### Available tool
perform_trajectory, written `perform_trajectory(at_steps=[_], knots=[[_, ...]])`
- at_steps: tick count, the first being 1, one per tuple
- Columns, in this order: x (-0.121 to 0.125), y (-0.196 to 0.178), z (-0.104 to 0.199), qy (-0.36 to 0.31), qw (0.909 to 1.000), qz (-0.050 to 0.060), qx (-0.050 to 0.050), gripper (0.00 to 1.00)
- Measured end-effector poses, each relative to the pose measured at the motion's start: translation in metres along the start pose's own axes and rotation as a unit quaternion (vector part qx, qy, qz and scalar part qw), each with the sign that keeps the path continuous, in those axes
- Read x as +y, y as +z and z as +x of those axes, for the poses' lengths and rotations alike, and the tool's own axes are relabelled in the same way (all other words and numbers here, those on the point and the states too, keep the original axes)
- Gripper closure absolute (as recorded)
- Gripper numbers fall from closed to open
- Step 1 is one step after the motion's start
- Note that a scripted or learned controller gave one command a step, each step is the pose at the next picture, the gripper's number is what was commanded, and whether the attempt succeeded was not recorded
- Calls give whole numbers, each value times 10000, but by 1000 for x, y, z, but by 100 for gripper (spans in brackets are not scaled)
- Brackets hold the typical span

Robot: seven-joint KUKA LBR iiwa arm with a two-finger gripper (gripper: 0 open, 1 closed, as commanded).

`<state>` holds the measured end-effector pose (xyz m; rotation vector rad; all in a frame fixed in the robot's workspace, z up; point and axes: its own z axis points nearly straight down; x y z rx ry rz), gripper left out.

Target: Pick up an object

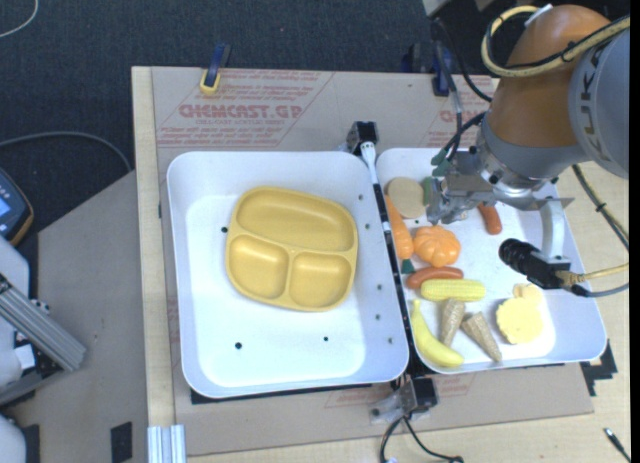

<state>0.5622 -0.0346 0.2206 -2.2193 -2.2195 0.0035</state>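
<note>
We are reading left to right: the yellow divided plate (291, 247) is sitting in the left bin (195, 281); in the right bin (590, 336), the round, ribbed orange pumpkin (436, 245) is lying just below the gripper (447, 207); we cannot tell the gripper's state.
</note>
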Motion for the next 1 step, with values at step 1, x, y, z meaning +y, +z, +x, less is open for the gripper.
perform_trajectory(at_steps=[1], knots=[[-6, 4, -11, 5, 10000, -4, 0, 100]])
